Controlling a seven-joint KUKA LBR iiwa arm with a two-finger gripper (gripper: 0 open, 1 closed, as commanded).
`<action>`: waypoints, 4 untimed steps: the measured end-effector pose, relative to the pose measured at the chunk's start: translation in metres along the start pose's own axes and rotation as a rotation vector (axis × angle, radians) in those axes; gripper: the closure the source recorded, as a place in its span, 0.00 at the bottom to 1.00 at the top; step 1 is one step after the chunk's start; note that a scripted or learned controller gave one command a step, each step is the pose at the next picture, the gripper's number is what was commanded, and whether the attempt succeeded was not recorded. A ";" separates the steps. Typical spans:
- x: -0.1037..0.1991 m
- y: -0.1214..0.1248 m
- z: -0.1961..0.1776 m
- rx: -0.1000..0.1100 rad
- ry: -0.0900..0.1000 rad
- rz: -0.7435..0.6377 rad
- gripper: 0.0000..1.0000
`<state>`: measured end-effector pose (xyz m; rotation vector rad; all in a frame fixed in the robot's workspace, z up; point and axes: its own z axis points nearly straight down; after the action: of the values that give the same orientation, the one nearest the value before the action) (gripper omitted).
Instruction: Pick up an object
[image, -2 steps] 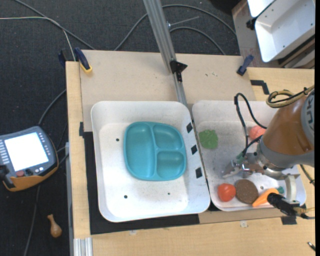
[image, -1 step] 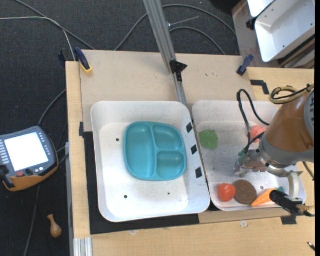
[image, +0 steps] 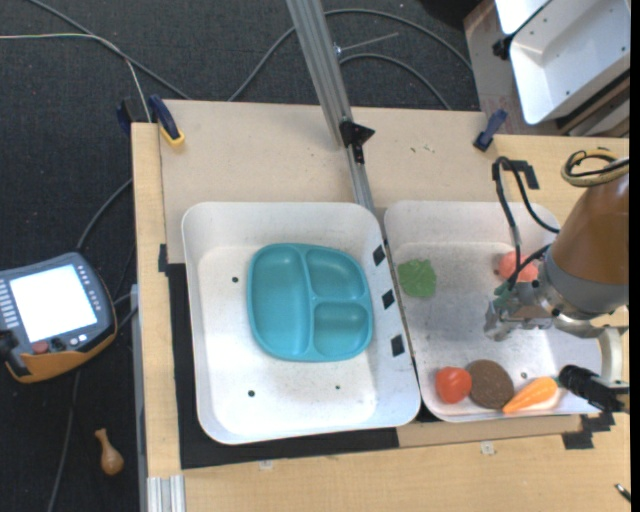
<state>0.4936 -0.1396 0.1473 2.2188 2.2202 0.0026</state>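
My gripper (image: 497, 322) hangs low over the middle of the right bin (image: 440, 225), below the orange-banded wrist. Its grey fingers point down toward bare bin floor, with no object seen between them. A green leafy piece (image: 417, 278) lies at the bin's left side. A pink-red object (image: 511, 264) peeks out just behind the arm. Along the front wall sit a red tomato (image: 453, 384), a brown round patty (image: 489, 383) and an orange carrot (image: 533, 394).
The left bin (image: 215, 330) holds a turquoise divided plate (image: 308, 302). A metal pole (image: 333, 90) slants down to the seam between the bins. Black cables (image: 507, 205) loop beside the arm. A teach pendant (image: 50, 315) lies off the bench at left.
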 end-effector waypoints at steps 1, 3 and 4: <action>0.000 0.007 -0.044 -0.001 0.000 -0.001 1.00; 0.050 0.024 -0.100 0.000 0.002 -0.006 1.00; 0.107 0.050 -0.097 0.001 0.002 -0.006 1.00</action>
<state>0.5430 -0.0322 0.2446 2.2141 2.2279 0.0035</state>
